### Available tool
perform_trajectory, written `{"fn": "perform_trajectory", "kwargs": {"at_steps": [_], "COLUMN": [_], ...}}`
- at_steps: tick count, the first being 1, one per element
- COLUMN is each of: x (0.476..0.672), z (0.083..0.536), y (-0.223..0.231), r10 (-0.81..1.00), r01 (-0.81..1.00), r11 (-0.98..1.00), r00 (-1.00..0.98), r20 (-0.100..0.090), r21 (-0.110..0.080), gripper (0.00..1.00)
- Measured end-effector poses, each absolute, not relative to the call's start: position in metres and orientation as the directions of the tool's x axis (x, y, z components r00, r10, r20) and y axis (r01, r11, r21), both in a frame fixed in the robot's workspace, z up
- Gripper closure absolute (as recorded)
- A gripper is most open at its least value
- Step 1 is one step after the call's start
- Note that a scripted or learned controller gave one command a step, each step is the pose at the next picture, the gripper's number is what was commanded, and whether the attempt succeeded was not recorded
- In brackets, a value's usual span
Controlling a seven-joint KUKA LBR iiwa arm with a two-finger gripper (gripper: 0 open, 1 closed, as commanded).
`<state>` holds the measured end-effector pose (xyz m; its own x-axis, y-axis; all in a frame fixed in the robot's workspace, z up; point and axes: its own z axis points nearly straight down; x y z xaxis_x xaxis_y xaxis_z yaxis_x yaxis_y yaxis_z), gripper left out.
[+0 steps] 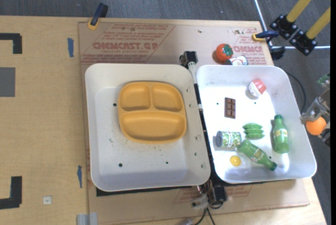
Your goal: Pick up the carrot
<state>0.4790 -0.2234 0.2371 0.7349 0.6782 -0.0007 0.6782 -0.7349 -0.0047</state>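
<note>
At the view's right edge, just outside the right bin's [294, 94] right rim, my gripper [318, 125] is partly cut off by the frame. A small orange piece, the carrot [316, 126], sits between its grey fingers [308, 112]. The carrot is held clear of the bin and its far end is hidden. The rest of the arm is out of frame.
The right bin holds a chocolate bar [230, 107], a red-and-white item [255, 88], a green can [228, 139], a pea pod [253, 130], two green bottles [280, 135] [256, 154] and a small yellow piece [235, 161]. A yellow divided plate [152, 111] lies in the left bin [100, 129]. A tomato [223, 52] sits behind the bins.
</note>
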Motion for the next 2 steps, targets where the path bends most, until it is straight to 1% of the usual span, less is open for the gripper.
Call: {"fn": "perform_trajectory", "kwargs": {"at_steps": [1,2], "x": [0.4794,0.4795], "z": [0.2295,0.2291], "y": [-0.2126,-0.2051], "r10": [0.826,0.914], "r01": [0.826,0.914], "r11": [-0.563,-0.405], "r00": [0.563,0.405], "r20": [0.001,0.001], "r21": [-0.003,-0.003], "gripper": [1.00,1.00]}}
